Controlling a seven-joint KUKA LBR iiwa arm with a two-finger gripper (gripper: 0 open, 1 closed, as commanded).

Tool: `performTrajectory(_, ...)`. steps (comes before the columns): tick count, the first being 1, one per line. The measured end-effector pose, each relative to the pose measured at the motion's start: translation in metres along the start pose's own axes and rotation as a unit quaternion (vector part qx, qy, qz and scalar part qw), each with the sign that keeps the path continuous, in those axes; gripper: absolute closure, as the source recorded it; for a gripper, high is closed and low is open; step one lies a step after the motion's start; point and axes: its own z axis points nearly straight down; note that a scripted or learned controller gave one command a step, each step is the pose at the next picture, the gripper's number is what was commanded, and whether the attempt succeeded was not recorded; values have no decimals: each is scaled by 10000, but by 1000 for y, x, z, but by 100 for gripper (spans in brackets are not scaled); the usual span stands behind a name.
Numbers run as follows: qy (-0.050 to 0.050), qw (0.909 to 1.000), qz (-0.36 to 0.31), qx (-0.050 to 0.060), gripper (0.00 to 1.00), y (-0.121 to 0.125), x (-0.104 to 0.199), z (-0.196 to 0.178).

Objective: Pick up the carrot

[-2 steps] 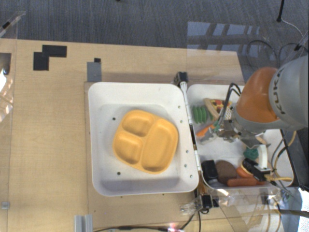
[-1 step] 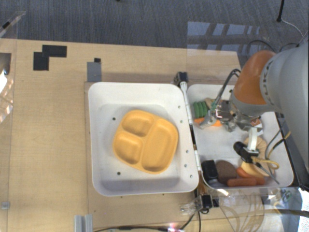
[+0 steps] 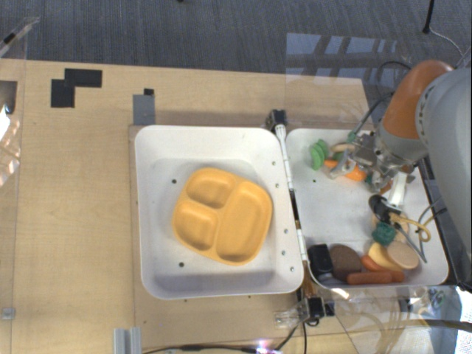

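Counter (image 3: 74, 220): light wood, with black patches (image 3: 76, 85) near its far left corner.

Left bin (image 3: 155, 271): holds one yellow three-compartment tray (image 3: 223, 214), lying flat and turned at an angle, roughly central on the bin floor.

Right bin (image 3: 324, 212): a green toy piece (image 3: 318, 154) lies in the far left corner. Just right of it, the carrot (image 3: 351, 171), orange, lies on the bin floor near the far wall, partly covered by the tool. The near edge carries a cluster: a black block (image 3: 320, 258), a brown rounded piece (image 3: 345, 258), a reddish sausage-like piece (image 3: 371, 277), a tan disc (image 3: 403, 257) and a small teal item (image 3: 383, 234) just beyond them.

Tool (image 3: 363, 162): down in the far part of the right bin, directly at the carrot and overlapping it. Its opening cannot be told from this angle; contact with the carrot cannot be confirmed.

Arm (image 3: 435, 102): grey, with its orange band above the wrist, entering from the right edge.
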Motion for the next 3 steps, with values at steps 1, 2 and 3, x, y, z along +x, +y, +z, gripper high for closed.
performTrajectory(1,-2,10000,-57,-16,100,1,2,-12)
performTrajectory(2,-3,10000,-64,-25,0,2,2,-12)
performTrajectory(3,-14,9765,2148,165,0,9,9,1)
